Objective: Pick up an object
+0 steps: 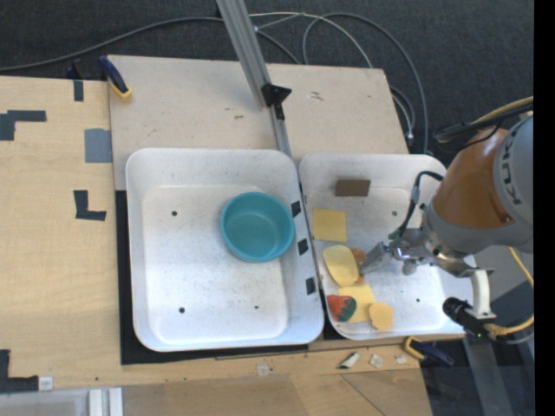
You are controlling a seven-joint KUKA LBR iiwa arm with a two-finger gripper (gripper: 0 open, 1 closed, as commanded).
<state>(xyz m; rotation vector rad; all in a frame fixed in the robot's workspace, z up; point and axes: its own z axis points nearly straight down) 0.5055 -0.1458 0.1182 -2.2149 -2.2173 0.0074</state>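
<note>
Camera view is showing the arm reaching in from the right over the right bin, with the gripper coming down low next to a yellow rounded piece in the middle of that bin. Honestly I'm not managing to make out whether the end effector is spread or closed from this angle, and I'm not seeing anything clearly pinched in it, so I'm not calling it a grab.

Other stuff sitting in the right bin: a flat pale yellow square just above the rounded piece, a small brown block near the far wall, a red and green toy near the front edge touching a yellow block, and a little orange-yellow chunk beside that. The left bin is holding a teal bowl, well apart from the gripper.

Progress-wise I'm guessing it's at the approach stage, nothing lifted yet, so closing on something and raising it is all still to come.

Not spotting any readable labels, brands or writing anywhere on the objects or bins
</note>
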